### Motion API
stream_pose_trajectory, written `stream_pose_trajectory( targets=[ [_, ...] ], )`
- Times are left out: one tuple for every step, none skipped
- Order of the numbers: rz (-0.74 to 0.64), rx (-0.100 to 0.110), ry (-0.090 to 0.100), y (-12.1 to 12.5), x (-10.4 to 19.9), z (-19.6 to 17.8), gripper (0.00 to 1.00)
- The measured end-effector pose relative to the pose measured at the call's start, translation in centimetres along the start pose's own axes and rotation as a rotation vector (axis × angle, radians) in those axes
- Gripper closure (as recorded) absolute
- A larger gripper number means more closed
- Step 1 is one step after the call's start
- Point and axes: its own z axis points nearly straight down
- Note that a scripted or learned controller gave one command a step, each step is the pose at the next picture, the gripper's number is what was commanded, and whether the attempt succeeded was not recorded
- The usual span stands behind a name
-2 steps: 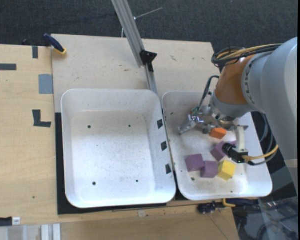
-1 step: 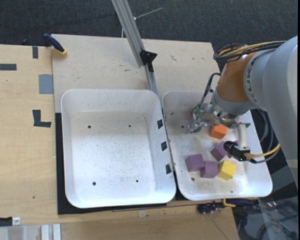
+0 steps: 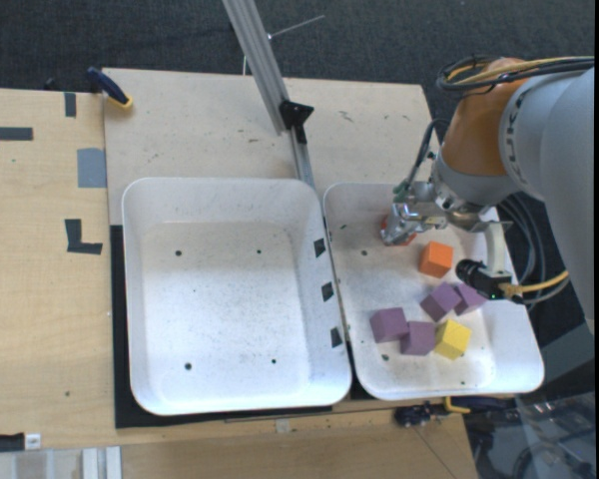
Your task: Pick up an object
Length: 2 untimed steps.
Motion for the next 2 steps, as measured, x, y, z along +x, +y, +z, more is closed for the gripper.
stream_pose_trajectory(
  targets=[
    [0.001, 0.000, -0.001, 0.4, -0.4, -4.4, 1.00],
    [0.001, -0.002, -0.001, 0.6, -0.4, -9.7, 1.00]
  ],
)
